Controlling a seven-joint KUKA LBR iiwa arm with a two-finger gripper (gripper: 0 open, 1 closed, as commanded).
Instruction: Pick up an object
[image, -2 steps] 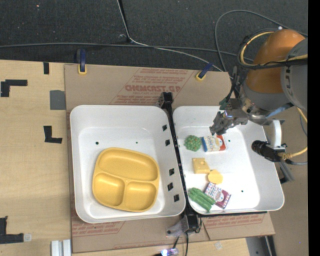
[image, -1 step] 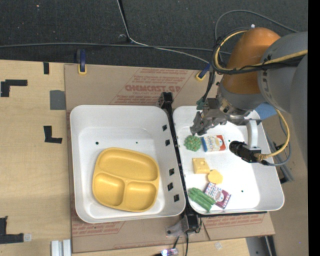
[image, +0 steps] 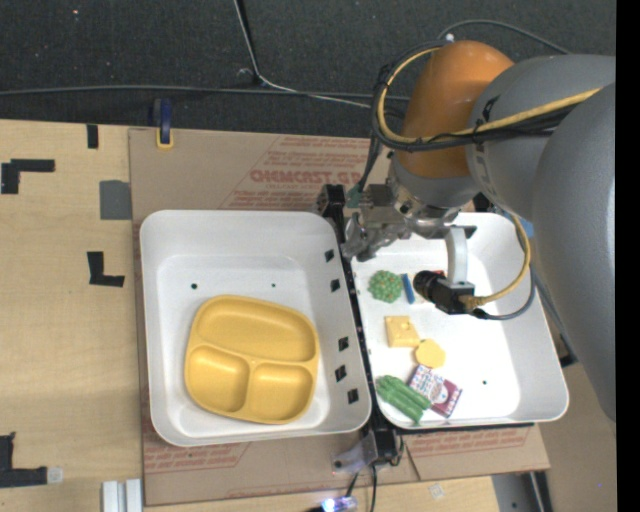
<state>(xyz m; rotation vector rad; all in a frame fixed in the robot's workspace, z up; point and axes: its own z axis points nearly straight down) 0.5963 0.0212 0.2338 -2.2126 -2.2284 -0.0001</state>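
The right bin (image: 500, 380) holds several small items. A green broccoli piece (image: 384, 286) lies beside a thin blue stick (image: 407, 288). Below them lie a yellow cheese block (image: 401, 331), a yellow round disc (image: 430, 354), a green pea pod (image: 400, 397) and a pink and white packet (image: 437, 390). My gripper (image: 368, 238) hangs over the bin's upper left corner, just above the broccoli piece and close to the wall between the bins. I see nothing held in it.
In the left bin (image: 165, 250) lies a yellow divided plate (image: 252, 358). The grey arm with its orange band (image: 450, 90) covers the top right of the right bin. A black cable end (image: 440, 290) hangs beside the blue stick.
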